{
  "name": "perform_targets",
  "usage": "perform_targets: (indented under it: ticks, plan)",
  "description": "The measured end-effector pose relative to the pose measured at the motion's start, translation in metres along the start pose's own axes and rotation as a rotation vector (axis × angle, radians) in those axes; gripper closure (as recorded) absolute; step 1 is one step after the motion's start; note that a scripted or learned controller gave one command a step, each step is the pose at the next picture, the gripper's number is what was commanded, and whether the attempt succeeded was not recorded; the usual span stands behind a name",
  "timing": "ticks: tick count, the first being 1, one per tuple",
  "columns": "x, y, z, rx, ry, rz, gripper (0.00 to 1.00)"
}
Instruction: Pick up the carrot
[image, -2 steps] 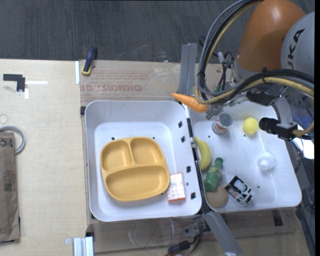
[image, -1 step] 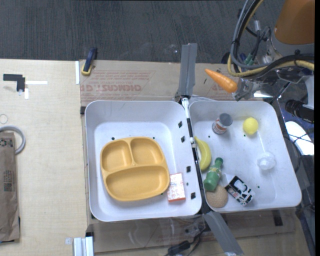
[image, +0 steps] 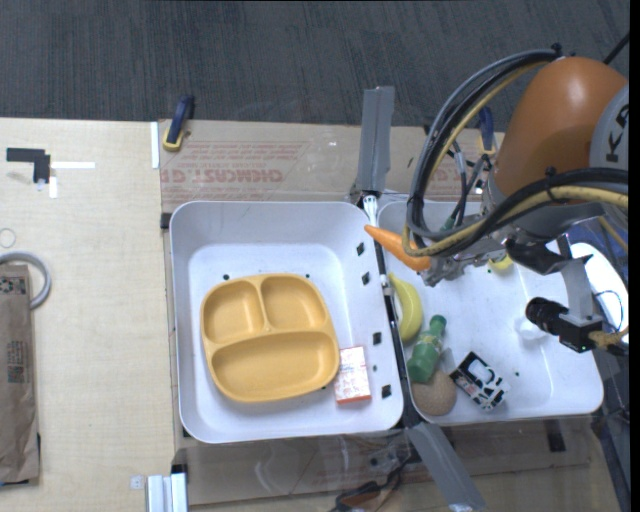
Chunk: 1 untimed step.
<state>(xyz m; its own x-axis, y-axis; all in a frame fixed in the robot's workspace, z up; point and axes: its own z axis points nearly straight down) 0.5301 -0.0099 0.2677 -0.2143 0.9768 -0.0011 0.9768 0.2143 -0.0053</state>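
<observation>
Camera view: the carrot (image: 392, 246), right of centre, juts left from the gripper (image: 432, 262), clamped by one end, apparently lifted above the bin (image: 560, 395) wall.

Bright, even overhead light; soft shadows inside the two shallow white plastic bins (image: 190, 330); glare at right; slightly soft focus throughout.

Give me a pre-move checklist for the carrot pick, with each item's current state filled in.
1. Carrot at the gripper, lifted over the bin divider: ok.
2. Finger closure on the carrot: cannot tell, cables hide it.
3. Carrot level: not ok, it slants.
4. Banana lies apart, below the carrot: ok.
5. Green bottle and kiwi stay in the right bin: ok.
6. Yellow plate sits in the left bin: ok.
</observation>
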Motion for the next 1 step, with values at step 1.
perform_targets:
  ticks: [1]
  plan:
    - [-0.0320, 0.0387, 0.0089, -0.001, -0.001, 0.380, 1.00]
